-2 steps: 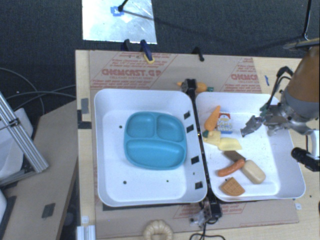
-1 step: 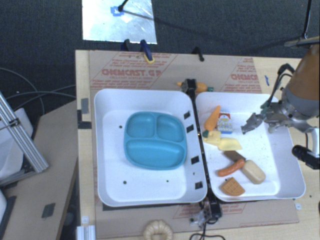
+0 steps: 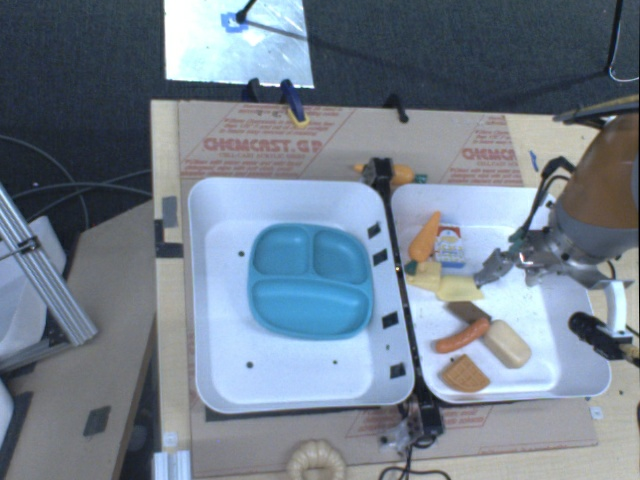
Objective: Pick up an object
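White bins, 2, are seen side by side on the bench. The left bin (image 3: 215,268) holds 1 blue divided plate (image 3: 305,280) with 3 compartments, lying flat near the middle. The right bin (image 3: 575,373) holds the toy food: a carrot (image 3: 426,235) at the upper left, a small white-and-red carton (image 3: 450,245) just beside it, yellow cheese pieces (image 3: 445,284) below those, a brown block (image 3: 466,311) touching a red sausage (image 3: 461,336), a tan bread roll (image 3: 507,344) just right of the sausage, and a round waffle-patterned cookie (image 3: 465,374) at the lower edge.

The gripper (image 3: 500,263) is located over the right bin, reached in from the right, tilted down toward the left. The fingers are seen apart, nothing between them. The cheese pieces lie just left of and below the fingertips, near but not clamped. The sausage and roll lie further below; the carrot and carton lie to the upper left.
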### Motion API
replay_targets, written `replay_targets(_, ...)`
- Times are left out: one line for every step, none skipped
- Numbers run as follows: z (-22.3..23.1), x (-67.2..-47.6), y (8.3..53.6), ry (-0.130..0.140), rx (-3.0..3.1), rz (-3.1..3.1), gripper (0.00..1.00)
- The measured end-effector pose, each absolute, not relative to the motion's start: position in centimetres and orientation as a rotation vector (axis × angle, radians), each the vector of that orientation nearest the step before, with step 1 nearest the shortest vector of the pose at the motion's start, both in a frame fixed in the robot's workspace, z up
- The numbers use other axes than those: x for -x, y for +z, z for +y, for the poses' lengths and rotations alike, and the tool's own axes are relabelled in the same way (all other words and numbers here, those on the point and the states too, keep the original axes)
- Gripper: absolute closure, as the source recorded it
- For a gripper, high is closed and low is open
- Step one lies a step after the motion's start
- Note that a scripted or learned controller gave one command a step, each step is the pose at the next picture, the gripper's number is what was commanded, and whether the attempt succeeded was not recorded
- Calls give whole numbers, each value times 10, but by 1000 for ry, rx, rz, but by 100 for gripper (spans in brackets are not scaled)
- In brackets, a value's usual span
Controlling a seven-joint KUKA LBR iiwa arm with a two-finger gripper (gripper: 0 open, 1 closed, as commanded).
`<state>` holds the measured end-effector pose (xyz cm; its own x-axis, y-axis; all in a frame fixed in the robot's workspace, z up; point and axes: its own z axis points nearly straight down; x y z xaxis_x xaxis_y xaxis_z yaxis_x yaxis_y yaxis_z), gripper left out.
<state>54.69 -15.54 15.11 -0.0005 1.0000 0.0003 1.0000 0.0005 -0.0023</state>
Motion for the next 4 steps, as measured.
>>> replay_targets(-152, -557, 103, 0, 2218, -2225, 0)
replay_targets(-151, -561, 88, -13, 2227, -2227, 0)
replay_targets(-151, -562, 100, -16, 2228, -2230, 100)
replay_targets(-158, -569, 158, -4, 2221, -2228, 100)
